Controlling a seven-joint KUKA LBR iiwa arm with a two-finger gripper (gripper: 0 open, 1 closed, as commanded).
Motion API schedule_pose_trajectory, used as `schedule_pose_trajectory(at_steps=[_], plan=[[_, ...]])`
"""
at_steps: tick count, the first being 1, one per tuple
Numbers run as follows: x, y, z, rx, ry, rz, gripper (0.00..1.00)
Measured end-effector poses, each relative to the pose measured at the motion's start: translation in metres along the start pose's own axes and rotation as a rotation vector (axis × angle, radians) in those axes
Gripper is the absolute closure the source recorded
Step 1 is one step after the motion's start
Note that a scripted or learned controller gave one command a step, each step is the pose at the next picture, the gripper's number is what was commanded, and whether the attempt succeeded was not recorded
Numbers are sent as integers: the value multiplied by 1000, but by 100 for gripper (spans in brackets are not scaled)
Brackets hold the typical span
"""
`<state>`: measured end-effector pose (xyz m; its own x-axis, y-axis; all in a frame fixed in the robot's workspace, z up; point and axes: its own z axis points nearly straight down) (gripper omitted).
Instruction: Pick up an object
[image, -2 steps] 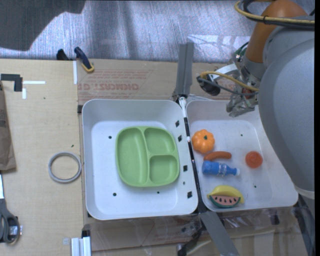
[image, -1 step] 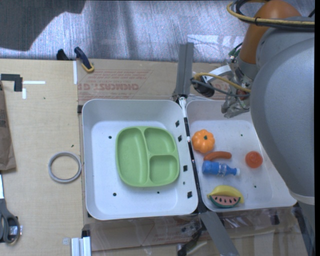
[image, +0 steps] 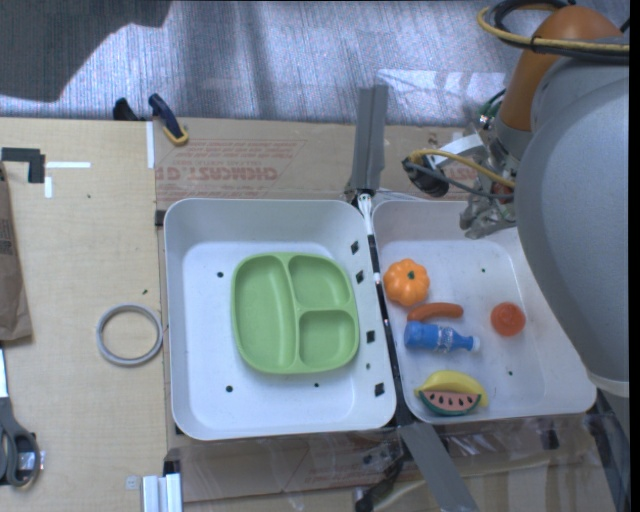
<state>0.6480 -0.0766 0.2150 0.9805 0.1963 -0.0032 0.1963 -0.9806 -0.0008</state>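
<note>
The right bin (image: 545, 385) holds several toys: an orange pumpkin (image: 407, 282), a red sausage (image: 435, 312), a blue bottle (image: 438, 339) lying on its side, a red-orange ball (image: 508, 319) and a watermelon slice (image: 451, 393). A green divided plate (image: 296, 312) lies in the left bin (image: 185, 300). My gripper (image: 486, 214) hangs over the right bin's far edge, up and to the right of the pumpkin and apart from every toy. The grey arm (image: 585, 200) covers the bin's right side.
On the wooden bench left of the bins lie a grey tape ring (image: 130, 333) and scissors (image: 15, 455). A blue and yellow clamp (image: 168, 117) sits at the back. A grey divider bar (image: 370, 140) stands between the bins' far ends.
</note>
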Motion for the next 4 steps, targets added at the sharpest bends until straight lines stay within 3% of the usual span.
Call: schedule_pose_trajectory(at_steps=[3,4], plan=[[-3,-6,0,-1,1,-3,100],[4,6,5,-2,1,-2,100]])
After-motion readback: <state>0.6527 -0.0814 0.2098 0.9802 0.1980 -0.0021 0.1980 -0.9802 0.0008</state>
